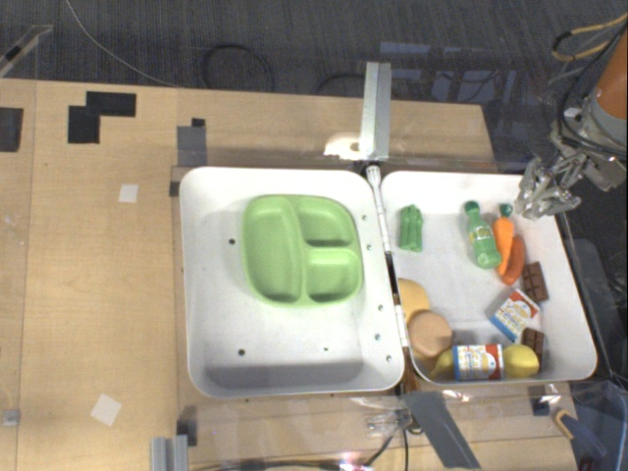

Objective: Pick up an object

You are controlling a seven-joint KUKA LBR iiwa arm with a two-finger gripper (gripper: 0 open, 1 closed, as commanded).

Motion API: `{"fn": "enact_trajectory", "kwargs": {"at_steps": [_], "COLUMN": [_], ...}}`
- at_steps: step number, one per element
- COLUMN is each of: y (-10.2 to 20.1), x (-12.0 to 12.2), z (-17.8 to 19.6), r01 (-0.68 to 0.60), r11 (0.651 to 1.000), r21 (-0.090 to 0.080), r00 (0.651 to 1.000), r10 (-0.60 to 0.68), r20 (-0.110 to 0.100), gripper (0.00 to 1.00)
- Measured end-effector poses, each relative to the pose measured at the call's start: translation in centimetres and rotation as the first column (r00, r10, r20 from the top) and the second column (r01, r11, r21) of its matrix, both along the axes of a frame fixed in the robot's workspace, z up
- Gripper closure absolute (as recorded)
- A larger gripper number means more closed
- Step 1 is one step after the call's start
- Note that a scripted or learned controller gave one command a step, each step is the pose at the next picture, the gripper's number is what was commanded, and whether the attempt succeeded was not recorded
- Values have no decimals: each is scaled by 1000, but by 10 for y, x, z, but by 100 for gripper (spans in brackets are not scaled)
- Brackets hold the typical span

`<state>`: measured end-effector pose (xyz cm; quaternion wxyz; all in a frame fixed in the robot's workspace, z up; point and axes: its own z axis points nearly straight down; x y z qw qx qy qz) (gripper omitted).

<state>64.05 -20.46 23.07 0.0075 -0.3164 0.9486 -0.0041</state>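
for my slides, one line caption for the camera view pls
Gripper hovers over right bin of toy food; green divided plate sits in left bin.

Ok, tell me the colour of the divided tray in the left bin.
Light green: the divided tray, seen in the camera view, in the left bin.

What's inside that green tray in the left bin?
The green tray has three compartments, and nothing lies in any of them. It covers the bin floor beneath, so anything under it can't be seen.
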Motion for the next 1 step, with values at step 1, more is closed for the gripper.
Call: {"fn": "enact_trajectory", "kwargs": {"at_steps": [1], "y": [6], "x": [12], "z": [-105], "r01": [-113], "r11": [994], "r21": [-7], "r00": [993], "r10": [113], "r20": [15], "gripper": [100]}}
